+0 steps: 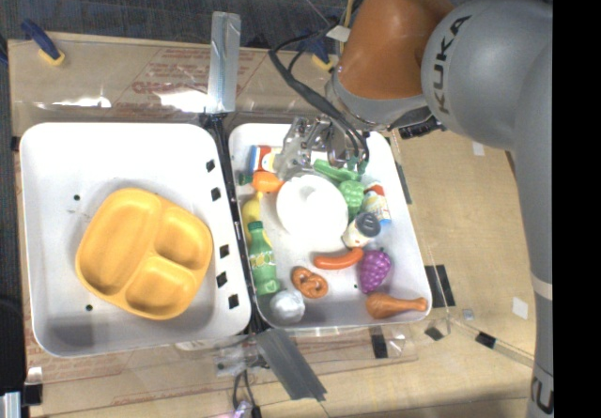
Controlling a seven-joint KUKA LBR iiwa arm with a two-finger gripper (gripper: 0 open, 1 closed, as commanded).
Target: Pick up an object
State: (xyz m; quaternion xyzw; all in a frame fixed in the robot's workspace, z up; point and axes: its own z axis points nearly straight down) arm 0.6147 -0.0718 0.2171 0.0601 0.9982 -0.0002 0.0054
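A yellow tray (pixel 143 253) sits alone in the left bin (pixel 38 219). In the right bin (pixel 413 256), toys crowd a white bowl (pixel 310 209). The claw (pixel 315 151) hovers at the far end; its opening, I cannot tell. Tight packing risks a glancing, failed grasp.

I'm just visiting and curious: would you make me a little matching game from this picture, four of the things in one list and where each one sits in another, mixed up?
Things:
1. yellow divided tray
2. white round lid
3. purple toy grapes
4. toy chicken drumstick

Places:
A. near corner of the right bin, on the arm's side
B. middle of the right bin
C. alone in the left bin
D. right bin, just beyond the drumstick, beside the toy sausage

Pairs: 1-C, 2-B, 3-D, 4-A
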